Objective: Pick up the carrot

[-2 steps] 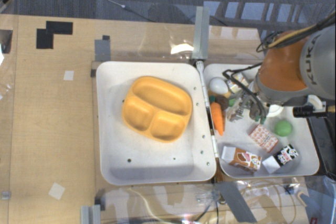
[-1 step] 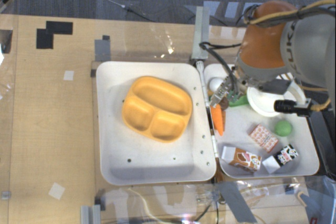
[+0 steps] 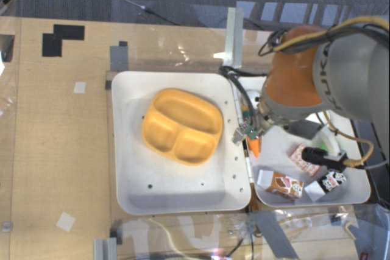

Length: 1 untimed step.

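Observation:
The carrot [image 3: 254, 145] is a small orange piece at the left edge of the right bin [image 3: 359, 195], close to the wall shared with the left bin. Only its lower end shows. My gripper [image 3: 246, 131] hangs right over its upper end, under the grey arm and its orange band. The gripper's tip looks to be at the carrot, but the wrist hides how they meet.
A yellow divided plate [image 3: 181, 125] lies in the left bin [image 3: 177, 201]. The right bin holds a brown carton [image 3: 285, 186], a red-and-white packet [image 3: 298, 158], a black-and-white box [image 3: 333, 180], a white block [image 3: 314, 191] and a pale item [image 3: 329, 142].

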Each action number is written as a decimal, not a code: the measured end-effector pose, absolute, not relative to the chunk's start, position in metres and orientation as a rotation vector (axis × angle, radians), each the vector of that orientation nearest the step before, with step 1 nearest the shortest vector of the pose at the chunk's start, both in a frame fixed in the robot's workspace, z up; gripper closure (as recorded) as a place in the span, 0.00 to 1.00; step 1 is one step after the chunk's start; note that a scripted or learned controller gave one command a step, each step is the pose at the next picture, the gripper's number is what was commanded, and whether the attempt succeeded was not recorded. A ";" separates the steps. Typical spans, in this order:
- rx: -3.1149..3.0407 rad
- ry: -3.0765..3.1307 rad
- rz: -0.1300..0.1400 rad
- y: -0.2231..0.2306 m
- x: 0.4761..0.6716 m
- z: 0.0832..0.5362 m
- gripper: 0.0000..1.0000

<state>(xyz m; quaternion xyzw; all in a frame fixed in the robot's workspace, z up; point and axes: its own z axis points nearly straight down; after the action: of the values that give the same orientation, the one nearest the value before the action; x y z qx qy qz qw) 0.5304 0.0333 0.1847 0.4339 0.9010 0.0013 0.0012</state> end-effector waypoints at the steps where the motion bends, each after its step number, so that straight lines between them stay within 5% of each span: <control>1: 1.352 2.827 0.007 0.033 0.532 0.196 1.00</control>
<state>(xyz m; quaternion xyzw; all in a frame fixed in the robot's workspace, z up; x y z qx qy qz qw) 0.5324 0.0329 0.1960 0.4316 0.9021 0.0022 0.0040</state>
